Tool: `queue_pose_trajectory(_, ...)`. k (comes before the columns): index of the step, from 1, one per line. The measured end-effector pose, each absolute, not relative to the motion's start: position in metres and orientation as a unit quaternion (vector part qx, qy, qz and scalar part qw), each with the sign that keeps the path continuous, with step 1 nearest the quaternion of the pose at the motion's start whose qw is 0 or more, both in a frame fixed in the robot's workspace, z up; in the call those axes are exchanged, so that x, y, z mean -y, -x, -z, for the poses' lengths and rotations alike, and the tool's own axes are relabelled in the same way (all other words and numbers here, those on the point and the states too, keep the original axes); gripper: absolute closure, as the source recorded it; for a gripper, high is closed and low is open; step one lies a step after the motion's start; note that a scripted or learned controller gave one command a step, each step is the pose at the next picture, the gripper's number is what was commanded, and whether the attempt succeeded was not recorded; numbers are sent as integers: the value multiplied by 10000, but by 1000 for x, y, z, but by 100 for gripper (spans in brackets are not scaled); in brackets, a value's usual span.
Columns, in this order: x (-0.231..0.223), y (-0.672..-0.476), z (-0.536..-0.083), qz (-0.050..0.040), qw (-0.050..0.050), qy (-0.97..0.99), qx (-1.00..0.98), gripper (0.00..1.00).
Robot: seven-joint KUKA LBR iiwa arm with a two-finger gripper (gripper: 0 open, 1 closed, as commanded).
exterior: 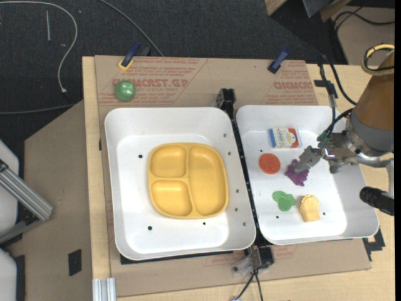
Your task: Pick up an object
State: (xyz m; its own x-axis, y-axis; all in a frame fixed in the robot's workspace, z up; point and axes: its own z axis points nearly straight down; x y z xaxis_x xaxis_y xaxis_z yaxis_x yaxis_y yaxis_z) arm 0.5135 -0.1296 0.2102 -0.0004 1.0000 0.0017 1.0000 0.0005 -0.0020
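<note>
Camera view: gripper (pixel 308 160) is seen right of centre, over the right bin (pixel 351 227).
Gripper state: cannot be told.
Purple toy (pixel 296 174): just below it.

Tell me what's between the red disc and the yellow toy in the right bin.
In the camera view, the green toy sits roughly between the red disc and the yellow toy, slightly below that line.

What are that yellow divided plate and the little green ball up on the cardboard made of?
The yellow divided plate looks like moulded plastic: one even colour, rounded compartment ridges, a soft sheen. The green ball also looks like plastic or rubber, smooth with a small bright highlight; the view cannot settle which.
</note>
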Motion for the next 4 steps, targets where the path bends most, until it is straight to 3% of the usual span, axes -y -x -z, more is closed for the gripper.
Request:
queue_pose_trajectory(2, 117, -503, -102, -17, 43, 7073, 7069, 0)
queue_pose_trajectory(3, 116, -502, -84, -6, 26, 7073, 7069, 0)
queue_pose_trajectory(4, 116, -504, -96, 13, 5, 7072, 7070, 100)
